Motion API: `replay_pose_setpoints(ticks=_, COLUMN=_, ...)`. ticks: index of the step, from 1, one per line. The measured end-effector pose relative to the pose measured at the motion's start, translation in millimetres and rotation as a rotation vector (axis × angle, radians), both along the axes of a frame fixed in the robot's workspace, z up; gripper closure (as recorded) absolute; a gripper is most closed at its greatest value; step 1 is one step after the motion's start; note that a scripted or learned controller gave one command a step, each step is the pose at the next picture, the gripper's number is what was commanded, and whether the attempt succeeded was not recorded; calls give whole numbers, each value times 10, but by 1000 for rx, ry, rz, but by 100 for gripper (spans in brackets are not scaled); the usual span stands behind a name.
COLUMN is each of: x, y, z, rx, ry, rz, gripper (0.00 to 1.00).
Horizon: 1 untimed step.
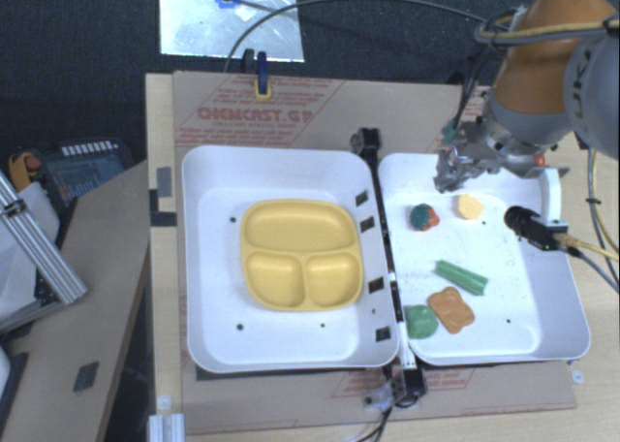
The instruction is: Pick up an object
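Observation:
My gripper [449,178] hangs over the back of the right bin [552,333], just above and to the right of a small red-and-green round toy [422,217]. A pale yellow round piece [470,206] lies right beside the gripper's lower right. Further forward lie a green stick-shaped piece [461,276], an orange flat piece [451,309] and a green chunk [419,321] at the bin's front left. Nothing shows between the fingers.
The left bin [208,236] holds a yellow divided tray [298,254]. A black divider [380,246] runs between the bins. A black fitting with a cable [533,226] sits at the right bin's right side. The arm's orange band [557,38] looms at the upper right.

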<state>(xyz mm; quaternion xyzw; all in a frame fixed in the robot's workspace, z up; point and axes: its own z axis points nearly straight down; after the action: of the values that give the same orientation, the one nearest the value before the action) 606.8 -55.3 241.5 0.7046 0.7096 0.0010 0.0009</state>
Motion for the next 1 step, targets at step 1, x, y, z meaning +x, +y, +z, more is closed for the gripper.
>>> replay_pose_setpoints(ticks=1, x=26, y=427, z=-35, rx=0, ry=1, rz=-1, gripper=100)
